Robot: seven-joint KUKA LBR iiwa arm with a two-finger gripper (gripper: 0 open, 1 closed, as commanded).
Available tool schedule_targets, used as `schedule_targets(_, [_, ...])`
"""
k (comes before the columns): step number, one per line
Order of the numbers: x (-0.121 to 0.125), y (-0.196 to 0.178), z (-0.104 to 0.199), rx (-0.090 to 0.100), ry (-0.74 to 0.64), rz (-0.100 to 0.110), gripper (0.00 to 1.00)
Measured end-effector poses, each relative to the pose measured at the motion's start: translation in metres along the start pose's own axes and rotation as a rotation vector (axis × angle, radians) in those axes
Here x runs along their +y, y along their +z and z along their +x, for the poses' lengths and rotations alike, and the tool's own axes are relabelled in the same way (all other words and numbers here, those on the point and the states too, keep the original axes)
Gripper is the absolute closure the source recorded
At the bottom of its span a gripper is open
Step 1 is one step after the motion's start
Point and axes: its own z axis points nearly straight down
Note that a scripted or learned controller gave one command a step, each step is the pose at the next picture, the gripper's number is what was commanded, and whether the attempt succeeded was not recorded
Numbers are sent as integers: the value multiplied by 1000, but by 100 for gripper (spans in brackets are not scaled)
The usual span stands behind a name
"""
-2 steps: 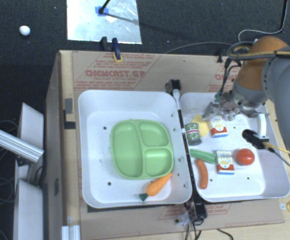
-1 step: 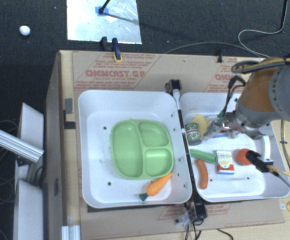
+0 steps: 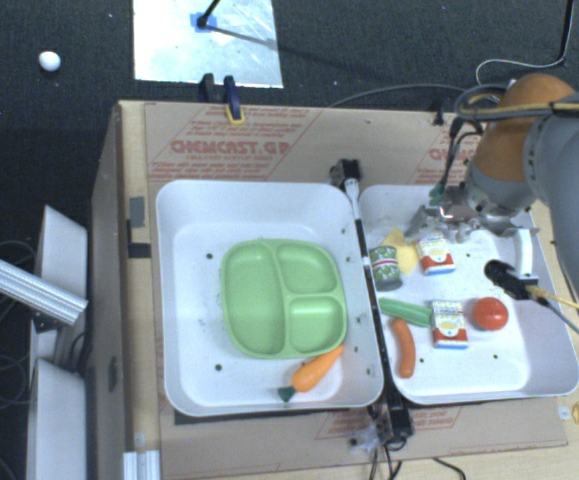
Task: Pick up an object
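- Gripper [image 3: 447,216] is hovering at far side of right bin [image 3: 554,353]; cannot tell its state.
- Small carton [image 3: 436,255] is sitting just below it: light, stiff, probably easiest pinched across flat sides.

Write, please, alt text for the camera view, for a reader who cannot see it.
The gripper hangs low over the right bin, near a small carton, a can and a tomato. The left bin holds a green tray and a carrot.

Single fixed overhead camera, angled down, both white bins [image 3: 269,208] framed, moderately distant
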Motion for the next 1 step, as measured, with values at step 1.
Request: schedule_targets(1, [-52, 1, -7, 0, 3, 2, 0])
